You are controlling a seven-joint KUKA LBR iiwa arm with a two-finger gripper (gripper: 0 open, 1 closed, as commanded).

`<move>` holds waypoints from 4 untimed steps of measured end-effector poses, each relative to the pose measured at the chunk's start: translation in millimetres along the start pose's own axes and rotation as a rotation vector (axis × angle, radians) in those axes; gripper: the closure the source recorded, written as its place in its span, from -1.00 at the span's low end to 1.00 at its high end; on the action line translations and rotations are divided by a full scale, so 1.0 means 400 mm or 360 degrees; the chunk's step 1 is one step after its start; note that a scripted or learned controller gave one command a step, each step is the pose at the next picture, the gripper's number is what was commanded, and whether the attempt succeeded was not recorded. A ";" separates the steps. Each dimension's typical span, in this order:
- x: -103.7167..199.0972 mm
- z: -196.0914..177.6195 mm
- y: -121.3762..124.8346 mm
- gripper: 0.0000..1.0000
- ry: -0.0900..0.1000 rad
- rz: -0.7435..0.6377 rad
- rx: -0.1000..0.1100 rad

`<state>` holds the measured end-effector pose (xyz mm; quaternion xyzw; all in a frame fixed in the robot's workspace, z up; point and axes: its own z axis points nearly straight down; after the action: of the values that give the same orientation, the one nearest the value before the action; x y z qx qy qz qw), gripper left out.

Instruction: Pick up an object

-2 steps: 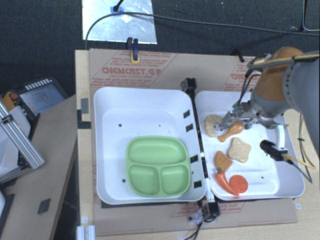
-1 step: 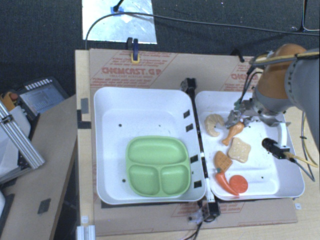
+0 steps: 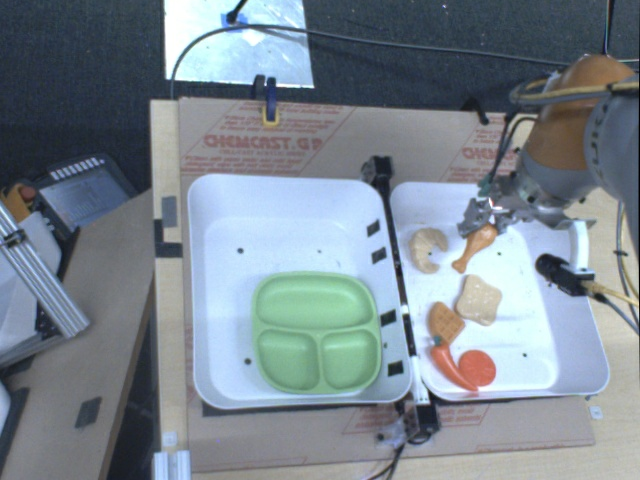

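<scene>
Claw (image 3: 482,218) over slim orange-brown drumstick (image 3: 473,248)

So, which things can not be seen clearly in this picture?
- The hand: too small and blurred in the camera view to read its grip on the orange drumstick toy.
- The arm: cut off by the right edge.
- The carrot: partly hidden under the red disc.

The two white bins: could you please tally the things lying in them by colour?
Green: 1, the divided tray in the left bin.
Orange: 3, drumstick, wedge, carrot.
Red: 1, disc.
Tan: 2, croissant, bread slice.
Total: 7
</scene>
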<state>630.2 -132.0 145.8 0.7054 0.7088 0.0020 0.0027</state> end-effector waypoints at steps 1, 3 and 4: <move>-0.011 -0.116 0.017 1.00 -0.0001 0.0000 -0.0001; 0.082 -0.225 -0.023 1.00 0.0004 -0.0006 0.0011; 0.220 -0.238 -0.090 1.00 0.0005 -0.0007 0.0009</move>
<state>593.2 -44.1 240.9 0.7038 0.7104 0.0011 -0.0005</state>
